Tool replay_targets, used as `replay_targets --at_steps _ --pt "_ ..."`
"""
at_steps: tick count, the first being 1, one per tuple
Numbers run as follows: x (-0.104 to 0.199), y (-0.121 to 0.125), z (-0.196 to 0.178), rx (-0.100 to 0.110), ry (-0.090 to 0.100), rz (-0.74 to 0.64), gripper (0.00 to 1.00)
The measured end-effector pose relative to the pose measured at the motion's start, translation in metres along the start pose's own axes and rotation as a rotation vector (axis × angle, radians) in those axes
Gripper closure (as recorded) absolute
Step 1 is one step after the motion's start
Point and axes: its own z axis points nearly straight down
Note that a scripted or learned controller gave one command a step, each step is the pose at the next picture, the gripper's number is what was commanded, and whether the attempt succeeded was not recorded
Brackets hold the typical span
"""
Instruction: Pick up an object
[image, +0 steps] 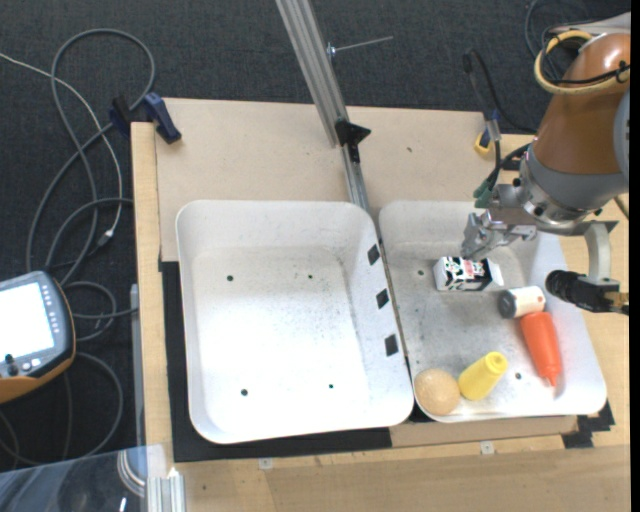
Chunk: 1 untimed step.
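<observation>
- The tool (478, 243) hangs over the right bin (590, 385), just above the black-and-white carton (466, 273).
- Carton lies on the bin floor, not gripped.
- Tool's spread: cannot tell.

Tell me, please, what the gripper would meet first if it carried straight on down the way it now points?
Most likely the black-and-white carton, which lies just below the gripper in the right bin. From this slanted camera view the height is unclear, so it might instead reach the bin floor beside it.

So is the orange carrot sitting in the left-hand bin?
No, the carrot lies in the right bin, beside the yellow bottle and the round tan ball.
</observation>
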Motion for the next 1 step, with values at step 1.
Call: replay_targets --at_steps 1 --pt "0.0496 0.0106 0.01 0.005 0.001 0.002 1.0"
